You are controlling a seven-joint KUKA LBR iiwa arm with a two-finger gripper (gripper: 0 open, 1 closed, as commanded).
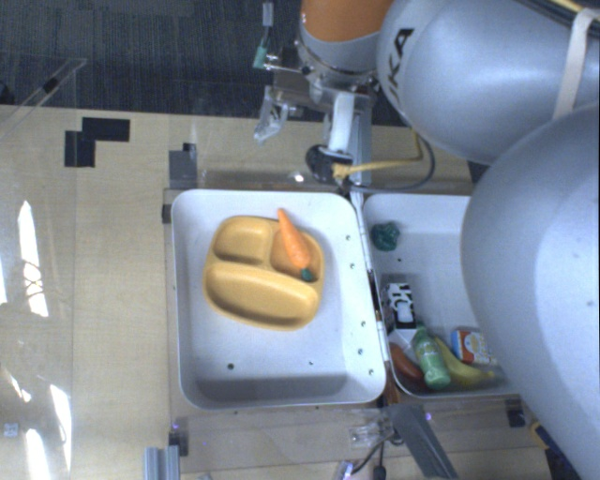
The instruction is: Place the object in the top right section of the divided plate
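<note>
Over on the left bin (187,309) sits a yellow divided plate (262,292), and a toy carrot (293,243) lies in its top right section, orange body slanting up toward the bin's far wall with its green stub at the lower end, near the ridge that parts the sections. Above the bins' far edge hangs the gripper (281,117), well apart from the carrot and the plate, carried under the arm's orange band (342,23); whether it is parted or closed I cannot tell from this angle. Beyond the shared wall, the right bin (427,248) holds a small teal lump (385,235), a black-and-white box (399,303), a green bottle (431,361) and a banana (464,368) crowded at its near end.
</note>
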